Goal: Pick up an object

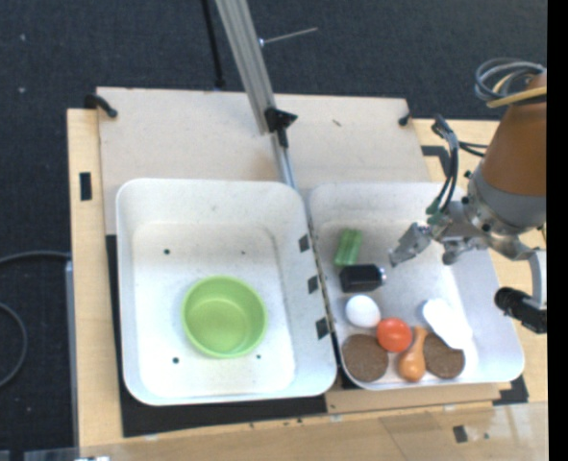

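Camera view looks down on a flat tan bench bearing two smooth white bins with rounded rims. The left bin lies well apart from the gripper, across the shared middle edge, and holds a round green plastic bowl with bare floor all around it. The right bin sits under the grey arm.

The gripper hangs over bare floor in the middle of this bin, its two fingers spread with nothing between them. Open room lies beyond it toward the far rim.

Just left of it stand a green block and a black block. Toward the near rim crowd a white oblong lump, two rough brown discs, a white ball, a red ball and an orange pear-shaped piece, mostly touching one another.
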Robot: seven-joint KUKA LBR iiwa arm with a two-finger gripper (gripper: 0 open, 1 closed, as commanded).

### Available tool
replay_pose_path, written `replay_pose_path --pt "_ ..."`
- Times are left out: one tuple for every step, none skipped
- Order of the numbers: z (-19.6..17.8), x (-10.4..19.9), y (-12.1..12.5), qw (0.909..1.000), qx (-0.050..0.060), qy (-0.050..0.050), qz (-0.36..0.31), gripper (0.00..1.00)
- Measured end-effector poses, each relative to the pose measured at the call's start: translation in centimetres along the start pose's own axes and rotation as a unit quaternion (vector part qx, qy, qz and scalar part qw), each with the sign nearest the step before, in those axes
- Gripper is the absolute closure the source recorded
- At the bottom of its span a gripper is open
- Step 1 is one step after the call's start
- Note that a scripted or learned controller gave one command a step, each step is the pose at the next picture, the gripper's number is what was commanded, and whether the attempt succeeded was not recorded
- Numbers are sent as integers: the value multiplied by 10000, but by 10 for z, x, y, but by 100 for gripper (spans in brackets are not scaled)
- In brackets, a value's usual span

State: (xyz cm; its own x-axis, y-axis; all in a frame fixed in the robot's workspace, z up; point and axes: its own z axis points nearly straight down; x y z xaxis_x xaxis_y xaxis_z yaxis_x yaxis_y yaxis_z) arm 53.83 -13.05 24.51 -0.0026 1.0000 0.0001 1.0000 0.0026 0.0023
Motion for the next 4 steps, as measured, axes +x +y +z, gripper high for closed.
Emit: replay_pose_path --pt "0 0 0 10000 -1 0 7 0" --pt "63 -4 -3 10000 36 -4 17 0" --pt "122 -8 -13 10000 40 -2 19 0" --pt "144 -9 -12 10000 4 -7 24 0"
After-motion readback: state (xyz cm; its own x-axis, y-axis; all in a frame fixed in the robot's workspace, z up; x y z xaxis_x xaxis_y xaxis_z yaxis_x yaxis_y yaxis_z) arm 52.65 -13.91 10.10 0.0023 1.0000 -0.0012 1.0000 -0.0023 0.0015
